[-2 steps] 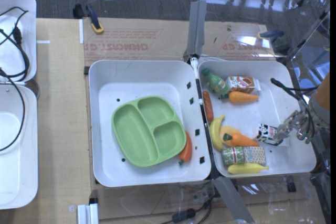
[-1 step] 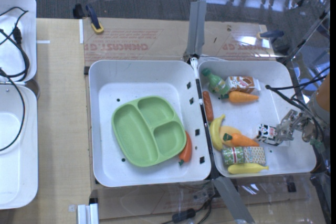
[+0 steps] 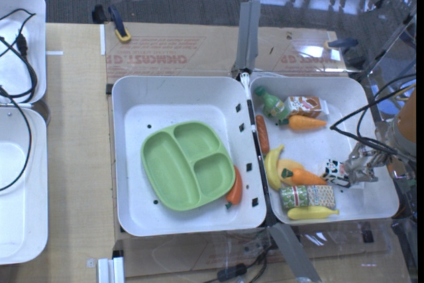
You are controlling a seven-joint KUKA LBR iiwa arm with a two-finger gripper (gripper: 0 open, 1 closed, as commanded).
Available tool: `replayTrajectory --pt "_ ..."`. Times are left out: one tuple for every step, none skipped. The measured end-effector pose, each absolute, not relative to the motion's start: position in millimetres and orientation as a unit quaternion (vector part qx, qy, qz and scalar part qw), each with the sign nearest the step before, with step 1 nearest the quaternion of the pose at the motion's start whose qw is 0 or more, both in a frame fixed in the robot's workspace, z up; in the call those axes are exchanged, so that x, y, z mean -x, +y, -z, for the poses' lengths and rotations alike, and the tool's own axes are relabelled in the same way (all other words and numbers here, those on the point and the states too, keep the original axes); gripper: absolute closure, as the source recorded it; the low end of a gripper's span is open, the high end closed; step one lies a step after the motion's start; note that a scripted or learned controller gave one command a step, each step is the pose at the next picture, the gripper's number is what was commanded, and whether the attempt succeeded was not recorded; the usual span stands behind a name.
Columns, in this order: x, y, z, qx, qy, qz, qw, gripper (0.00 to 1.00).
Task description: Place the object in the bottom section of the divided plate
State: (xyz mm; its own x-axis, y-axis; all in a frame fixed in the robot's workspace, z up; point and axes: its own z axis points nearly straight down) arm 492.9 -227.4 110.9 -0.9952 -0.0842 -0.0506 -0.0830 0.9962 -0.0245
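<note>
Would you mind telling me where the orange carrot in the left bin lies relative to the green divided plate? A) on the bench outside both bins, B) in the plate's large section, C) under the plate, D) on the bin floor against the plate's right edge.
D: the carrot lies on the floor of the left bin, against the right edge of the green divided plate.

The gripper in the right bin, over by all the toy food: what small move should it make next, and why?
Probably a short drop with a slight shift onto one nearby piece. The two-finger gripper sits low in the right white bin, beside a small black-and-white toy and an orange plastic carrot, with nothing visibly between its fingers. The green divided plate in the left white bin has nothing in its sections.
</note>
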Motion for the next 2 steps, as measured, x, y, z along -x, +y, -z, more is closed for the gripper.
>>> replayTrajectory --pt "-496.5 -225.0 -111.2 0.22 0.975 0.0142 0.025 1.0" --pt "-502.0 -223.1 -110.7 0.314 0.949 0.0139 0.02 1.0"
